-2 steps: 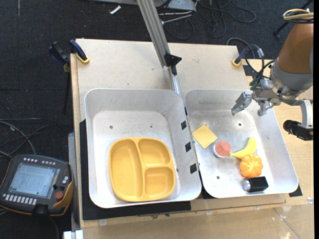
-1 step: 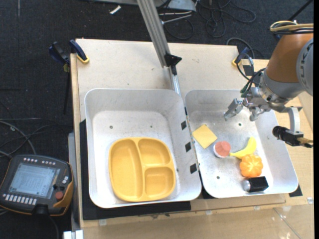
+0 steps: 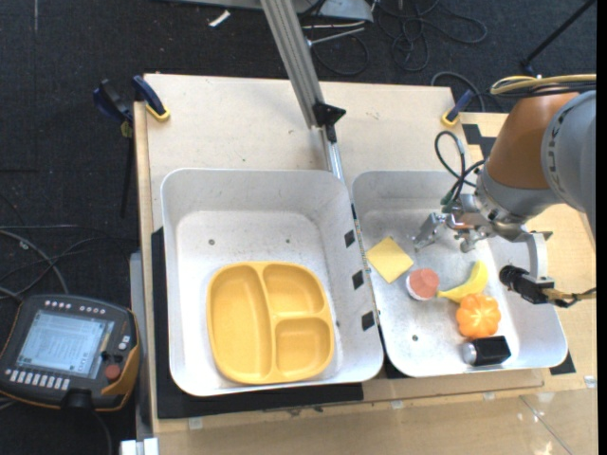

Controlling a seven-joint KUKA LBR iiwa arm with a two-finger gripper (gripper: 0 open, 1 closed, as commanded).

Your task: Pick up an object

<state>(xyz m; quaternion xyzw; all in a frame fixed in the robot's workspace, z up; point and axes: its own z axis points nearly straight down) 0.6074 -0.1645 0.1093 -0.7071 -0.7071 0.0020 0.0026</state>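
The metal jaws – spread apart, grasping nothing – hang over the right white bin (image 3: 403, 192) near the curved yellow banana (image 3: 467, 282), which may slip against the round orange fruit (image 3: 477, 317)

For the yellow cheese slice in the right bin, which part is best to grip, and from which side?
Probably the cheese slice's left corner, approached from above: it lies flat, so only edges offer hold, and the left side is free, while the pink-topped cup sits near its right corner.
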